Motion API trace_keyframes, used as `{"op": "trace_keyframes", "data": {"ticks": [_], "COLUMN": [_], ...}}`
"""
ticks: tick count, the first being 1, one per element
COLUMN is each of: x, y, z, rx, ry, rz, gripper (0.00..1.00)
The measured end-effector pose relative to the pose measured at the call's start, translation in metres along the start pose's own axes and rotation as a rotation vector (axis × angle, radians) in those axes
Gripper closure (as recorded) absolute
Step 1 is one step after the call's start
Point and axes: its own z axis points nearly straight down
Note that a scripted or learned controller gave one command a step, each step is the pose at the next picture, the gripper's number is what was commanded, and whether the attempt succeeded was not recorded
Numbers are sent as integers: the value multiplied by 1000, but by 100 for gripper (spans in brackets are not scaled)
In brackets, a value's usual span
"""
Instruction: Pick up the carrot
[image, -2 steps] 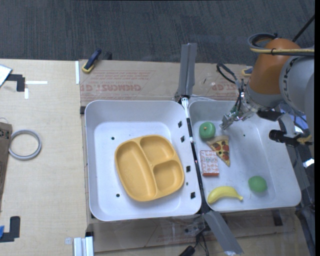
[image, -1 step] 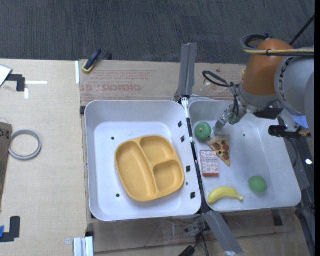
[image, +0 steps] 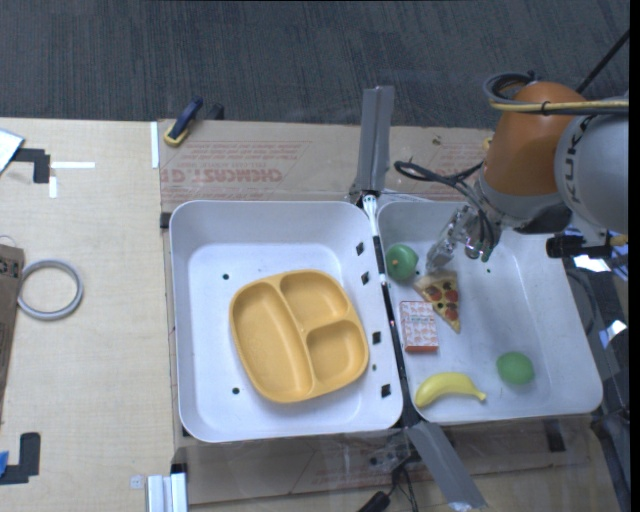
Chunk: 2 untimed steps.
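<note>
- Camera view: the right bin (image: 560, 300) holds the small things, and the toy pizza slice (image: 442, 298) lies in its left half.
- The gripper (image: 463, 243) hangs just above and behind the pizza slice, near the bin's back wall. Whether the claw is open or closed cannot be told from this angle, and nothing can be made out in its grasp.
- A green round fruit (image: 402, 262) sits just left of the pizza slice, by the bin's left wall.
- A small red-and-white box (image: 419, 326) lies just in front of the pizza slice, touching or nearly so.
- A banana (image: 450, 388) lies further in front, and a green ball (image: 516, 368) to the front right.
- Where the carrot lies cannot be told.
- The left bin (image: 200, 260), left of the pizza slice, bears a yellow divided plate (image: 298, 335).
</note>
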Motion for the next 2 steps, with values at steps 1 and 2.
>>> {"op": "trace_keyframes", "data": {"ticks": [1, 2], "x": [-13, 0], "y": [-31, -28], "z": [-1, -1], "rx": [-1, -2], "ry": [-3, -2], "rz": [-292, -691], "gripper": [100, 100]}}
